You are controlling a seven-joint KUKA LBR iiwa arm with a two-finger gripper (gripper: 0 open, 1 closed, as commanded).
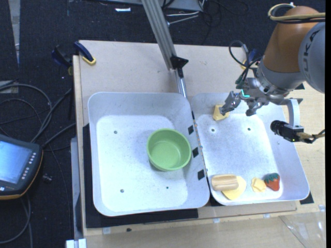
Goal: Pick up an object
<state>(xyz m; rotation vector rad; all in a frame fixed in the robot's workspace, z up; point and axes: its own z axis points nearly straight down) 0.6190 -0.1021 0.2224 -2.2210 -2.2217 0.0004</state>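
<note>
My gripper (242,106) hangs over the far end of the right bin (289,154), open, with its two dark fingers spread apart. A small yellow wedge (220,113) lies at the bin's far left corner, just beside and below the left finger (230,103); it is not between the fingers. At the near end of the same bin lie a tan bread-like roll (224,181) on a yellow piece (236,191), a small yellow chunk (258,185) and a red strawberry (272,181). A green bowl (168,149) stands upright in the left bin (108,138).
A slanted metal pole (161,27) runs down to a black clamp (179,63) between the bins' far ends. Black clips (195,151) sit on the rims where the bins meet. A cable and black connector (286,130) hang off the wrist at the right.
</note>
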